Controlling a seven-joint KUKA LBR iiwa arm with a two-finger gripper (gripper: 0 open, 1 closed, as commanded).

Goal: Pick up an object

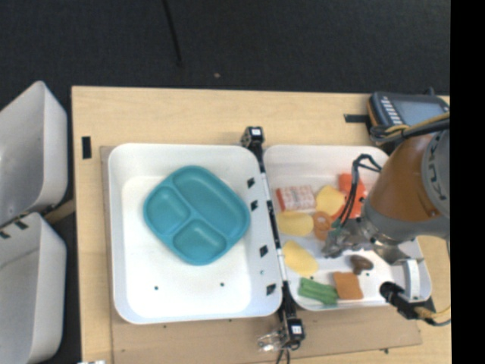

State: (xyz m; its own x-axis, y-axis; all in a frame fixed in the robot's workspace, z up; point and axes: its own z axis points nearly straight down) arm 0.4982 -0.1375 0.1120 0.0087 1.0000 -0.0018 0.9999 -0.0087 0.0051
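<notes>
Down in the right bin (303, 158), hand (334, 243) among toy foods (grip state unclear), teal tray (196, 214) left.

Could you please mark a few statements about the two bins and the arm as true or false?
1. The blue plate lies in the left bin. True.
2. The green piece lies on the blue plate. False: it lies in the right bin, near the front edge.
3. The gripper is down in the right bin. True.
4. The red and white packet sits in the left bin. False: it is in the right bin, near the divider.
5. The plate is a single flat dish. False: it has three compartments.
</notes>
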